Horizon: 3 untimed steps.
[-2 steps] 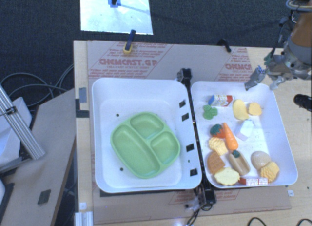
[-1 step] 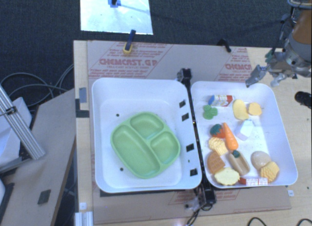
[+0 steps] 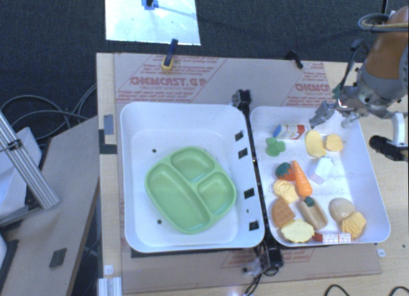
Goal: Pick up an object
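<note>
The right white bin [image 3: 374, 186] holds several toy foods: a white carton [image 3: 291, 131], a yellow piece [image 3: 313, 142], a round yellow-orange piece [image 3: 333, 142], a carrot [image 3: 300, 178], a white block [image 3: 323, 168] and a beige lump [image 3: 340, 208]. My gripper [image 3: 333, 117] hangs over the bin's far edge, just above the yellow pieces and to the right of the carton. Its two fingers stand apart and open with nothing between them.
The left bin [image 3: 140, 128] holds a green divided tray [image 3: 190, 189]. More toy food lies at the right bin's near end: a bread piece [image 3: 282, 212], a hot dog [image 3: 313, 210], a yellow slice [image 3: 297, 231]. Black clips [image 3: 243, 100] sit between the bins.
</note>
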{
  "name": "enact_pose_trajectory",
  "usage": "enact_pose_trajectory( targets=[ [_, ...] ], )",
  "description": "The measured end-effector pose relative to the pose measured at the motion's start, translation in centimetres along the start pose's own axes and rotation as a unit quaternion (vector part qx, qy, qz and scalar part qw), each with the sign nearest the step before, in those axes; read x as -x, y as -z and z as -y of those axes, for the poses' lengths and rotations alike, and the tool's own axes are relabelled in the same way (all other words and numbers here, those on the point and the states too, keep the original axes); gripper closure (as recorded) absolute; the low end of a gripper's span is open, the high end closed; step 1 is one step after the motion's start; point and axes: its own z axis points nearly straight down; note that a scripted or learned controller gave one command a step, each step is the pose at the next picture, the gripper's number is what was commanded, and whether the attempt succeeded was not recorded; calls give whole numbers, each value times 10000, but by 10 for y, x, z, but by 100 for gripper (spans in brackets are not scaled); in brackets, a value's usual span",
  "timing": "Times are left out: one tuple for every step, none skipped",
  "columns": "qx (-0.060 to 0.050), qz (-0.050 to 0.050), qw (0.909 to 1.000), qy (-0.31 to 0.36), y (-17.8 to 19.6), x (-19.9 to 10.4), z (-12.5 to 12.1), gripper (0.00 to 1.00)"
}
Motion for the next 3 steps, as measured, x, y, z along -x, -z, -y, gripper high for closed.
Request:
enact_pose_trajectory(
  targets=[
    [3,1,10000,-6,-43,0,6,0],
    [5,2,10000,9,-91,-1,5,0],
    [40,12,10000,17,-77,-1,3,100]
  ],
)
